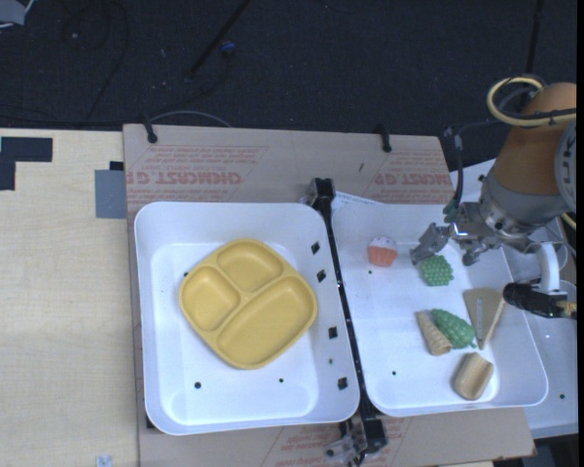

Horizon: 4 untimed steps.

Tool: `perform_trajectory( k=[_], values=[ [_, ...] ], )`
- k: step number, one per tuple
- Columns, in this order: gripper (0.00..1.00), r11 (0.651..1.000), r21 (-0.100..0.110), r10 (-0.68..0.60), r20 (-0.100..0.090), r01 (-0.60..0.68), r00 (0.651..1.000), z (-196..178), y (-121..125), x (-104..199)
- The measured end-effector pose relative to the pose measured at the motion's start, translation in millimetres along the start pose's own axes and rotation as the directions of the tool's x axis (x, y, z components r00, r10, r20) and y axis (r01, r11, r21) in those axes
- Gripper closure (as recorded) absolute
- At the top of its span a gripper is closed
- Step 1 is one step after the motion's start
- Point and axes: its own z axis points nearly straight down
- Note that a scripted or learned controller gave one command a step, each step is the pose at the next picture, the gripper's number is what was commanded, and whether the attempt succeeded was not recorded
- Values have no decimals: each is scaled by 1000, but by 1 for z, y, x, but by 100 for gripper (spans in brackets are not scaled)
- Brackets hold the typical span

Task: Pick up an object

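Observation:
My gripper (452,248) hangs over the upper right part of the right bin (399,397), open, with nothing between its fingers. A small green bumpy toy (435,271) lies just below its left finger (429,240), close to it. A red and white cupcake-like toy (382,252) sits to the gripper's left. Lower in the bin lie a green leafy piece (455,327) beside a tan cone-like piece (429,332), a pale wedge (485,313) and a tan bread-like piece (473,376).
The left bin (165,387) holds a yellow divided plate (248,303). A black divider with clips (335,300) runs between the bins. The arm (530,168) comes in from the right above the right bin's rim.

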Motion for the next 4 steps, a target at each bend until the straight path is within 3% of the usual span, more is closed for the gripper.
perform_trajectory(
  k=[2, 3, 4],
  values=[
    [0, 1000, -13, 1, 9, -1, 1000, 77, 2, 4],
    [100, 1000, -20, 4, 13, -4, 1000, 64, 3, 2],
    [100, 1000, -12, 2, 3, -2, 1000, 0, 3, 0]
  ],
)
